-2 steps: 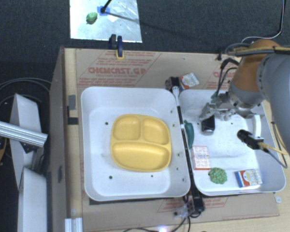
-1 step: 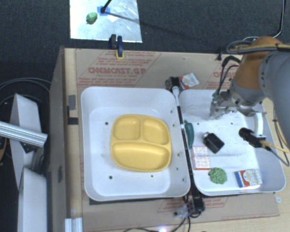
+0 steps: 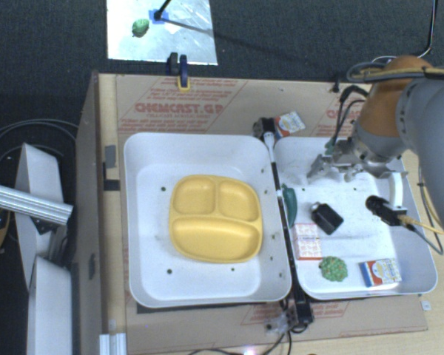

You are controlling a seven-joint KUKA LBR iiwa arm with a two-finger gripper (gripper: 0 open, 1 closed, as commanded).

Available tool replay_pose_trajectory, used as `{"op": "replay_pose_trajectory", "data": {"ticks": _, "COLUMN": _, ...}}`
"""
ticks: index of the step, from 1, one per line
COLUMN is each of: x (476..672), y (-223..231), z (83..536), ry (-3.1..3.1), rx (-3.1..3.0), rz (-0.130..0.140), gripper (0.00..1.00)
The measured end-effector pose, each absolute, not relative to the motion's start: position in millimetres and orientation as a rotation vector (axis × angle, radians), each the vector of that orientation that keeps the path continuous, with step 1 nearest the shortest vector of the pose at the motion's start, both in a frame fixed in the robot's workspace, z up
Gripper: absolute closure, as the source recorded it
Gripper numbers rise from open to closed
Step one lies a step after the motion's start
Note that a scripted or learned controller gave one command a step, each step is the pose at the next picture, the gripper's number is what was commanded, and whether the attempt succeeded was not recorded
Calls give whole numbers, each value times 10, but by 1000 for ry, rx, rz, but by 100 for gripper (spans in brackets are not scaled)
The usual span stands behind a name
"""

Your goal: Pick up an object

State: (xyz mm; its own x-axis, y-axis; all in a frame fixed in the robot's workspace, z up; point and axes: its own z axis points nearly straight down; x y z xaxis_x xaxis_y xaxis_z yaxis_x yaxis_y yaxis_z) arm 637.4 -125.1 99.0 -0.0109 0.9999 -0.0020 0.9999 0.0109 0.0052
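Nearest in the right bin (image 3: pixel 422 276) lie a green lump (image 3: pixel 333 268) and a small card (image 3: pixel 379 272); a black block (image 3: pixel 327 217) sits mid-bin. Farther back my tool (image 3: pixel 327 165) hangs over the bin's rear; its fingers blur, so open or shut I cannot tell.

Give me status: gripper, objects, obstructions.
Gripper over right bin's upper left, holding nothing. Black block, green lump, cards loose below. Yellow tray in left bin.
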Motion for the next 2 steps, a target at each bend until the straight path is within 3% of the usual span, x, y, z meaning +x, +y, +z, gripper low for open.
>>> {"op": "replay_pose_trajectory", "data": {"ticks": 1, "x": 5903, "y": -1406, "z": 1222, "ry": 2222, "rx": 2218, "rz": 1, "gripper": 0}}
{"op": "replay_pose_trajectory", "data": {"ticks": 2, "x": 5643, "y": -1058, "z": 1087, "ry": 2226, "rx": 2217, "rz": 1, "gripper": 0}}
